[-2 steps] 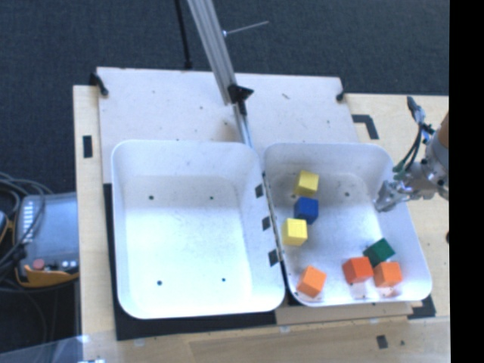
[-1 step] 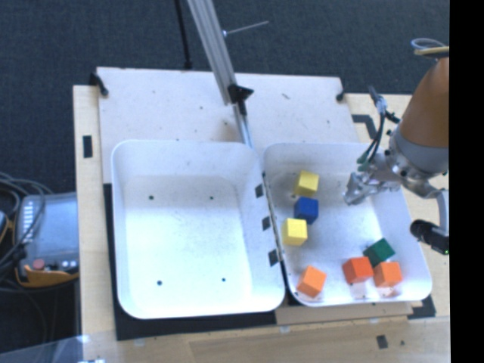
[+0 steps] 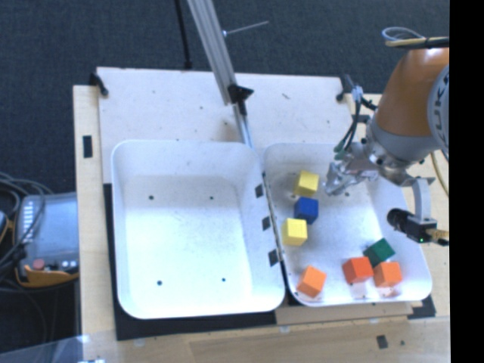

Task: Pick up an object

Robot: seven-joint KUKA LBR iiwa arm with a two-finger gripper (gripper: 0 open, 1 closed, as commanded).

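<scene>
Right bin (image 3: pixel 393 203): yellow cube (image 3: pixel 308 182) at 10 o'clock, blue cube (image 3: pixel 306 209) touching below it, second yellow cube (image 3: pixel 295 231) lower. Orange cubes and a green one toward 5 o'clock. Gripper (image 3: pixel 338 180) hangs just right of the top yellow cube; grip state unclear, possibly holding nothing. Left bin (image 3: pixel 128 203) on pale table (image 3: pixel 151 97).

Blocks (image 3: pixel 306 209) all in right bin (image 3: pixel 401 297); hand (image 3: pixel 338 181) just right of rear ones.

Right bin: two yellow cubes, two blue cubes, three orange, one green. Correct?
Not quite. The camera view shows one blue cube in the right bin, between the two yellow cubes. Three orange cubes and one green cube are correct.
</scene>
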